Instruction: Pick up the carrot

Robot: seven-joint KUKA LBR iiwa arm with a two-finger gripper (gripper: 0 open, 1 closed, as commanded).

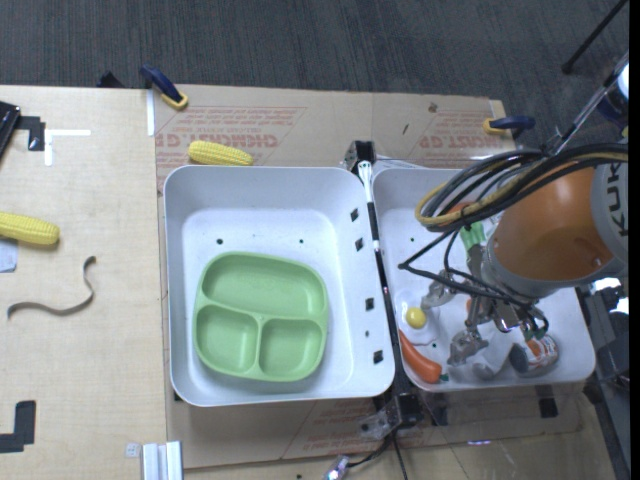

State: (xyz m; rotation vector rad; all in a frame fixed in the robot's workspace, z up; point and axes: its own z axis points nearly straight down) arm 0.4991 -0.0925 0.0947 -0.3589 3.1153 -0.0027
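One fixed camera looks down at a slant on both bins

Even, bright overhead light; soft shadows. Mild glare on white bins and orange band. Focus slightly soft throughout; dark floor grainy.

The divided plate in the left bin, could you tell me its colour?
Light green plate, seen in the camera view.
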